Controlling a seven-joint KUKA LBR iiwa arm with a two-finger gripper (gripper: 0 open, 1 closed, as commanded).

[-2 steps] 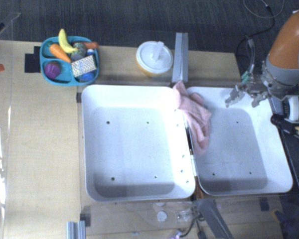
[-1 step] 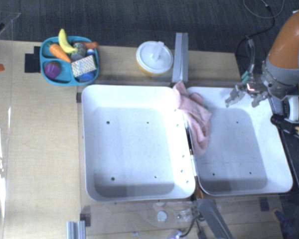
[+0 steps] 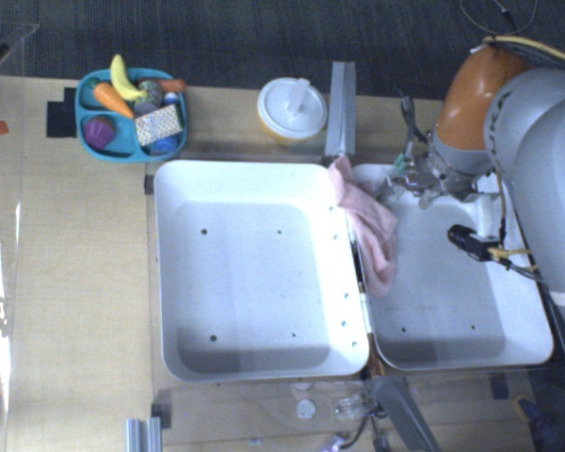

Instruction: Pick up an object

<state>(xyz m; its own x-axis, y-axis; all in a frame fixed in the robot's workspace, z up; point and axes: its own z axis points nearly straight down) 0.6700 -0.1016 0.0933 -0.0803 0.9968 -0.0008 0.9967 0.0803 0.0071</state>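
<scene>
The gripper (image 3: 395, 179) is reaching into the right bin (image 3: 471, 332) at its far left corner, touching the pink cloth (image 3: 372, 224); its grip cannot be told. The cloth is draping over the divide beside the left bin (image 3: 254, 347). A toy tray (image 3: 132, 113) and lidded cup (image 3: 292, 108) are sitting behind.

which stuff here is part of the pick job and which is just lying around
Job:
pink cloth, draped over the rim between the bins
gripper, by the cloth's upper end
right bin

Lying about:
left bin
blue tray of toy food on the bench
white lidded cup
</scene>
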